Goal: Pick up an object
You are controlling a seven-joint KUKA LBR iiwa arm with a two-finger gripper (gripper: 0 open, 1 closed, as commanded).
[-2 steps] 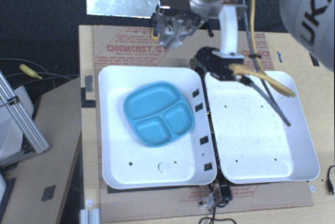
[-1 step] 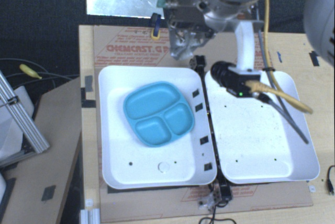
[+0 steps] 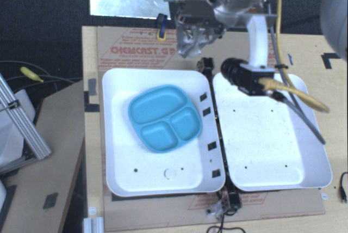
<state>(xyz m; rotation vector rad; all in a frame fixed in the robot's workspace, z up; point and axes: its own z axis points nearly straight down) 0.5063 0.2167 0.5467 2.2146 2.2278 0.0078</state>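
Red "CHEMCAST" lettering [image 3: 142,51] behind blue plate [image 3: 164,117]

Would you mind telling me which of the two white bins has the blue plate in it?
The left bin holds the blue divided plate, lying flat near its middle; the right bin has no plate.

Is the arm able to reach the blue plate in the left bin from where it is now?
Probably yes. The plate lies alone and flat in the left bin, with nothing over it. The tool hangs above the bins' far edge, so the way down looks free.
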